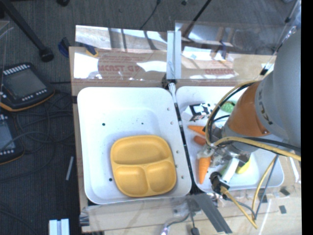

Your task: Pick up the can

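Grey arm's end effector (226, 166) low in right bin (274, 182), can hidden.

The arm (288, 82) is a thick, rounded grey cylinder with a smooth matte skin. Directly above the pincer (222, 173) it carries a broad orange band (247, 112), slightly glossy. Black and yellow cables (244, 142) loop out beside the band and trail away behind the pincer, some bundled, some loose. The pincer's body is a cluster of silver-grey metal parts with a small black round fitting (216, 179) at its near end.
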Motion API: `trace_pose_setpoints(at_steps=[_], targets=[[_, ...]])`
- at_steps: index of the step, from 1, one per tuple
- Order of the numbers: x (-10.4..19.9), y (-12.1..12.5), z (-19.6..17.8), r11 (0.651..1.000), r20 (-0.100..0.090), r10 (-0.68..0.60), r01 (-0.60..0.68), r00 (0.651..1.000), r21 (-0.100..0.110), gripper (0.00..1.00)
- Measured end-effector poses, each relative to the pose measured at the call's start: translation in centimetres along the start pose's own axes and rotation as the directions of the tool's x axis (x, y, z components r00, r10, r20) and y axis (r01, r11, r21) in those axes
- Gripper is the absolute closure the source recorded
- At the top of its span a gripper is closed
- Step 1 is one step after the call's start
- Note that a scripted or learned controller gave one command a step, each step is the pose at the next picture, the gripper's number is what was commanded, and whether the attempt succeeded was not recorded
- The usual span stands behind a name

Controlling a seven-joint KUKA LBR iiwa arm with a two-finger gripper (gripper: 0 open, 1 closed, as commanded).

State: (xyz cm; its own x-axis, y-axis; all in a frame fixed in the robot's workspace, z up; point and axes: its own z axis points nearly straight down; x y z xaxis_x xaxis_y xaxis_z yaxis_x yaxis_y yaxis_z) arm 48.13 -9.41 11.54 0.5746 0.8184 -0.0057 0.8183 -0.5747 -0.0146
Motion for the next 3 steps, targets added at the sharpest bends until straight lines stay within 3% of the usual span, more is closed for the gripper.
trace_pose_setpoints(at_steps=[1, 2, 3], targets=[[6.0, -4.1, -6.6, 0.914, -0.004, 0.405, -0.406, 0.914, -0.011, 1.0], [-3.2, 2.9, 2.1, 0.964, -0.013, 0.263, -0.264, 0.965, -0.019, 1.0], [-0.8, 1.6, 2.2, 0.972, 0.003, -0.231, 0.231, 0.973, -0.041, 1.0]])
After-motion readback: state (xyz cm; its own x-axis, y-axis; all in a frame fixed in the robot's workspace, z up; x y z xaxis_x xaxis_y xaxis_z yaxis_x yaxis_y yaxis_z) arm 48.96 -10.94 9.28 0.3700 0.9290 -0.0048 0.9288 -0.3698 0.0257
